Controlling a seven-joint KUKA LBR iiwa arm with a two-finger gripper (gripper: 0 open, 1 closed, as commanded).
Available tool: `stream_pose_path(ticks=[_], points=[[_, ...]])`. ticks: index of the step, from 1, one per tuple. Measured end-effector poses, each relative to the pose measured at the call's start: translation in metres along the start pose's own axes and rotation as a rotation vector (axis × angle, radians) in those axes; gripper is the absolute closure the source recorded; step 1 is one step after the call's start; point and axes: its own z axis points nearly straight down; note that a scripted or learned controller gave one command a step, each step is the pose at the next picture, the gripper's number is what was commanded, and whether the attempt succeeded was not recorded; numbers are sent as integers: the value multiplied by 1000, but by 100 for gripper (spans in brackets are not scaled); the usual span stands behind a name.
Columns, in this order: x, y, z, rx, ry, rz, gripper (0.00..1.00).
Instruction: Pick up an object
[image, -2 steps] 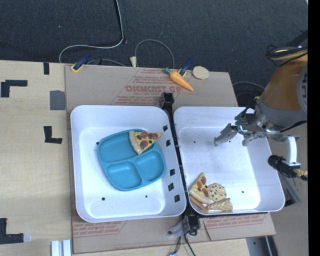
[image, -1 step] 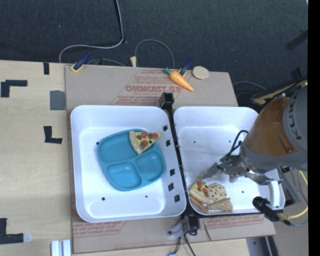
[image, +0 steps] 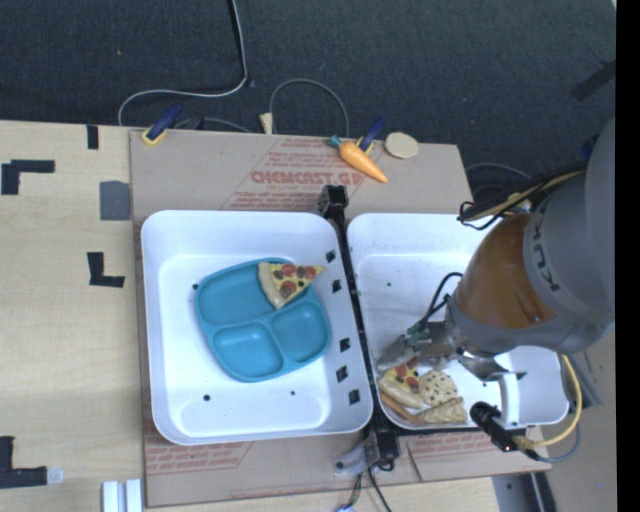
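In the right bin (image: 400, 250), toy pizza slices (image: 422, 392) lie stacked in the near left corner, one topped with red dots and one cracker-like. My gripper (image: 420, 342) hangs just above and behind them, under the orange-banded wrist (image: 505, 290). Nothing is visibly held in it. In the left bin (image: 170, 300) a blue divided plate (image: 255, 335) carries another pizza slice (image: 288, 281) on its far compartment.
A toy carrot (image: 362, 162) and a beige disc (image: 403, 146) lie on the cardboard behind the bins. The black divider (image: 345, 300) runs between the bins. The arm covers most of the right bin's right side. Cables trail at the back.
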Motion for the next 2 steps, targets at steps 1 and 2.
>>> stream_pose_path(ticks=[1, 2], points=[[-2, 2, -13, -4, -1, 2, 100], [32, 68, -106, -6, 4, -7, 100]])
